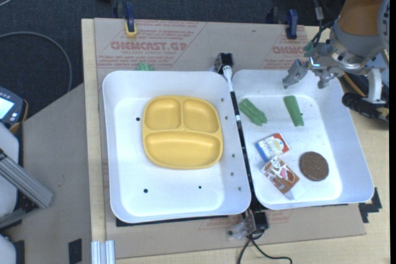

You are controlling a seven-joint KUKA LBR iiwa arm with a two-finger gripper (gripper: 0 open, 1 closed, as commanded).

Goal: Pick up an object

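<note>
Robot gripper (310, 75) hovers open and empty above the right bin's (356, 151) twelve o'clock rim.

From left: yellow tray (182, 132), green pods (252, 111), green stick (293, 110) nearest; descending now risks striking the rim.

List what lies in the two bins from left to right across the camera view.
Yellow divided plate → crumpled green piece → blue-and-white packet → green stick → brown round disc.
</note>
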